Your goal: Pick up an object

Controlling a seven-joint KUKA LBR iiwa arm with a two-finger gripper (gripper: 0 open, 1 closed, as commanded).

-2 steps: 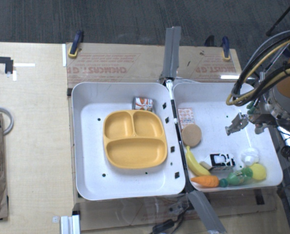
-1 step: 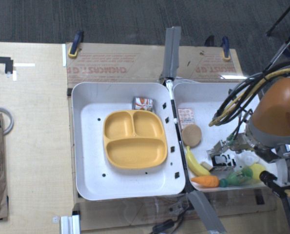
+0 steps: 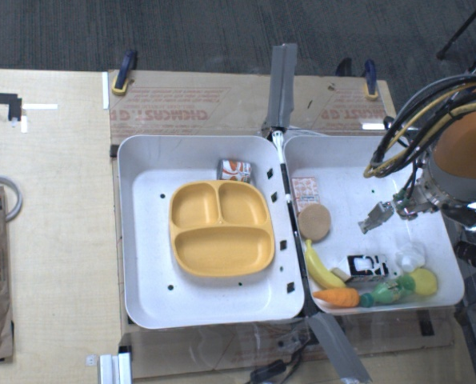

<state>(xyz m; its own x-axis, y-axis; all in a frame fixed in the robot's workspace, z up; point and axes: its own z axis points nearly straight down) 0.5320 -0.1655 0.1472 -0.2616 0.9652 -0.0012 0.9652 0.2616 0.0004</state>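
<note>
Overhead, camera view: my gripper (image 3: pixel 379 216) hangs above the bare floor of the right bin (image 3: pixel 346 170), toward its far right side, with the orange band of my arm just behind it. Whether my jaws stand wide or narrow I cannot tell at this slant; nothing shows between them, so I judge that I hold nothing. The candidates for the pick lie along the near edge of the right bin: a banana (image 3: pixel 321 267), a carrot (image 3: pixel 336 297) just in front of it, a green item (image 3: pixel 386 294) and a yellow round fruit (image 3: pixel 424 282) toward the corner, and a small black-and-white box (image 3: pixel 366 265) just behind them. A tan round object (image 3: pixel 314 222) and a pale printed packet (image 3: pixel 305 190) sit by the divider. The left bin (image 3: pixel 138 238) bears a yellow divided plate (image 3: pixel 221 228) and a small carton (image 3: pixel 234 170) behind it. Progress, as I judge it: approach only; choosing, descending, closing and lifting all remain.
</note>
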